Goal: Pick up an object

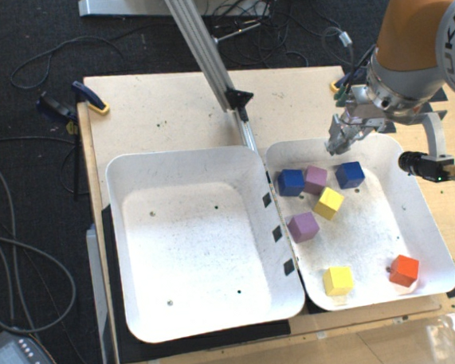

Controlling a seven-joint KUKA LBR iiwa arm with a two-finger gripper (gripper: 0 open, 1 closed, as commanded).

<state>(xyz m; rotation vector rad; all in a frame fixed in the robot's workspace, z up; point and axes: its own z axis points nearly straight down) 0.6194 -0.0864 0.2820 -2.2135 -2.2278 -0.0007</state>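
Just below the pincer (341,144), whose grip state I cannot tell, a small blue cube (350,175) sits square-on in the right-hand shallow white bin (423,222).

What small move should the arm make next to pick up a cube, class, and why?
Probably lower the gripper onto the blue cube just below it in the right bin. It hangs above the bin's far edge, and that cube lies nearest with some space around it.
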